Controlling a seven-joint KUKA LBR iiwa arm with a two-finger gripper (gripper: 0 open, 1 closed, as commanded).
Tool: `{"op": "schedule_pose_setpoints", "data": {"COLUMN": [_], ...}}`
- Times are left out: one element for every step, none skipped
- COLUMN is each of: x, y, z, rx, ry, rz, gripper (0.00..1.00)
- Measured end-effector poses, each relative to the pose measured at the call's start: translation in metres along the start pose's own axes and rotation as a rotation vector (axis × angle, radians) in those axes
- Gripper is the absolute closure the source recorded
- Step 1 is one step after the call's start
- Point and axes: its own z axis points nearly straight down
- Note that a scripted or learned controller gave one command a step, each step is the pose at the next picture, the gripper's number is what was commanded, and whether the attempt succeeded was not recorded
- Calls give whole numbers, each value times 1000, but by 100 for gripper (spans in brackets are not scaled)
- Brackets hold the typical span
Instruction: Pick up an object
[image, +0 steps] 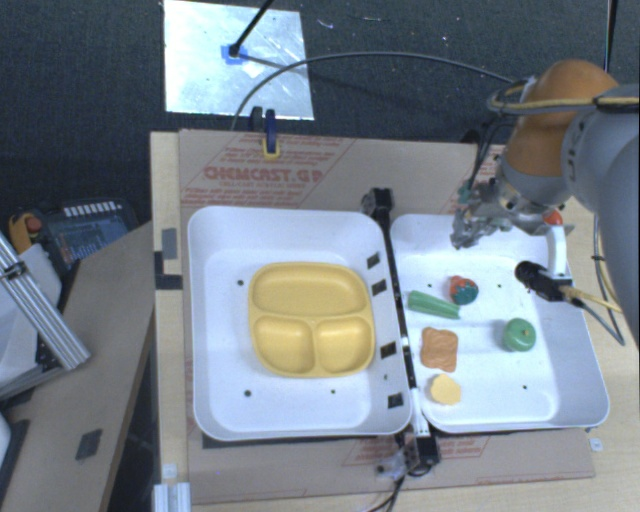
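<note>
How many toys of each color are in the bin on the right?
Green: 2, a long bean and a round apple
Orange-brown: 1, a flat slice
Yellow: 1, a small round piece
Red and teal: 1, a small toy
Total: 5

Tray (305, 318) in left bin (215, 300); toy foods (440, 348) in right bin (575, 385).

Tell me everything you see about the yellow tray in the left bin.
The yellow tray looks like smooth, glossy plastic, a rounded rectangle with three hollows: one long compartment along the far side and two smaller ones side by side on the near side. All three hold nothing. It lies flat and upright on the floor of the left bin, near its middle, slightly toward the right wall. Nothing but the bin floor touches it.
</note>
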Motion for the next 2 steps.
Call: {"op": "schedule_pose_setpoints", "data": {"x": [-10,-10], "y": [4,6], "z": [-58,-106], "rx": [-2,0], "ry": [-1,0], "rz": [1,-3], "gripper": [100,100]}}
